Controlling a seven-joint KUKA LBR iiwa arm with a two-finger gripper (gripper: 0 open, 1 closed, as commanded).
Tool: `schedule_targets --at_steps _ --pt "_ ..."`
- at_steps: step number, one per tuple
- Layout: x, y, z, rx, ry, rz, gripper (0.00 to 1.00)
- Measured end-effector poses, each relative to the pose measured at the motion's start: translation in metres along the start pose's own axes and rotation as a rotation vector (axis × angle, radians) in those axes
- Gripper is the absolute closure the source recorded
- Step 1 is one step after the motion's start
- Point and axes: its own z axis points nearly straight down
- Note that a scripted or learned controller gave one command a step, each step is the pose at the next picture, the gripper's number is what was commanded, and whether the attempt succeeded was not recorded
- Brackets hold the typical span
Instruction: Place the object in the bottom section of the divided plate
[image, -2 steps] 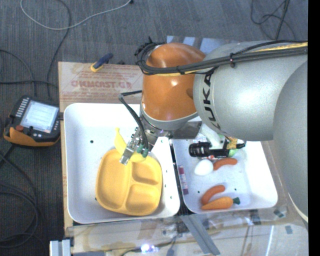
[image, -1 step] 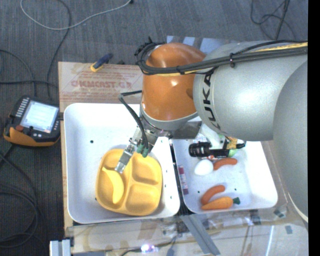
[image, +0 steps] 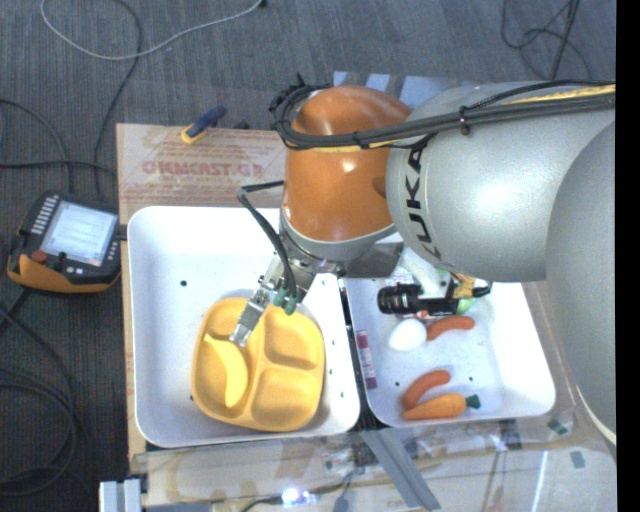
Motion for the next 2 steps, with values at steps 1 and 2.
schedule_targets --at_steps 1,2 --pt "0.0664 0.0376 -0.0414 -0.002 -0.001 0.095 0.00" --pt "0.0663 0.0375 -0.0414 -0.001 -0.001 0.095 0.00"
